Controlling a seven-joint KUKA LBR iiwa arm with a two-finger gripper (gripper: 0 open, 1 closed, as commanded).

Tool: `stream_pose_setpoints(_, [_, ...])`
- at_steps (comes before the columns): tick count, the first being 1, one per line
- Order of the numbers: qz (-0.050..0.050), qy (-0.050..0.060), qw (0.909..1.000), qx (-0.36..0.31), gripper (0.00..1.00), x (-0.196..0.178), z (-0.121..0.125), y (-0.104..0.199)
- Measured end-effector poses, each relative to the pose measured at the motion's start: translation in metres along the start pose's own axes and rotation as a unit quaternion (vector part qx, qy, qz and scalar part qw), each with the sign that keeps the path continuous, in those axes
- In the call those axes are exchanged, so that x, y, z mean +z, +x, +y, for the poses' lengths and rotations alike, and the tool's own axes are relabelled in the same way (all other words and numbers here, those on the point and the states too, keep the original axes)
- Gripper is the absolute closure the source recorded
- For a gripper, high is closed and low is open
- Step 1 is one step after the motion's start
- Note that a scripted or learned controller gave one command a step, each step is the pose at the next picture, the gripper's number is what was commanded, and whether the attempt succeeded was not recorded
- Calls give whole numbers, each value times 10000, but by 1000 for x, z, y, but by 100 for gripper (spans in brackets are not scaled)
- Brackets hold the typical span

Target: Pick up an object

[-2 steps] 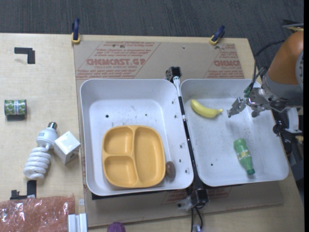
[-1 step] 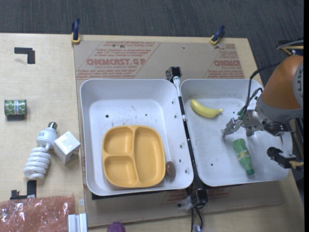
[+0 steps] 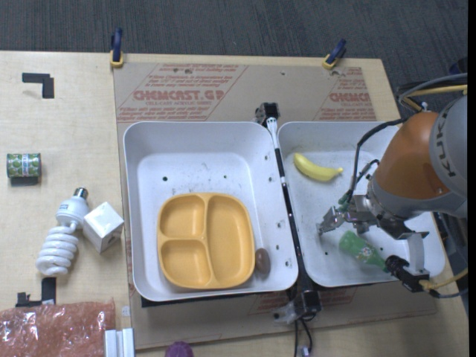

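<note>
Dark carpet runs along the far side of the scene, and nearer me a brown board lies on the pale tabletop (image 3: 67,136), carrying two white bins side by side. From my seat I see the left bin (image 3: 141,199) holding a yellow divided plate (image 3: 206,239), with a small brown object (image 3: 262,261) touching the plate's right edge. In the right bin (image 3: 312,136) a banana (image 3: 317,167) lies toward the far side, well apart from a green bottle (image 3: 362,250) that lies tilted near the bin's near wall. My arm reaches in from the right, its orange band (image 3: 413,158) over the right bin, and the hand (image 3: 332,220) hangs low just beside the green bottle's left end. I cannot tell whether the hand is wide or narrow, and I see nothing between its fingers. Left of the bins, a spiral light bulb (image 3: 59,238), a white cube (image 3: 103,226) and a small green can (image 3: 23,166) rest on the tabletop.
</note>
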State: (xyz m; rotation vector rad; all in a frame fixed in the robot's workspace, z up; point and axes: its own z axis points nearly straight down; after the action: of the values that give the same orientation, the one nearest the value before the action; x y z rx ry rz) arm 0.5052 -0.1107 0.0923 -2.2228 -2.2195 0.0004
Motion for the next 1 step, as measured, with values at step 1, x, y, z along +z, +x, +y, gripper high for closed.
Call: stream_pose_setpoints(1, [-3, -13, 10000, 9, 100, -10, 1, -1])
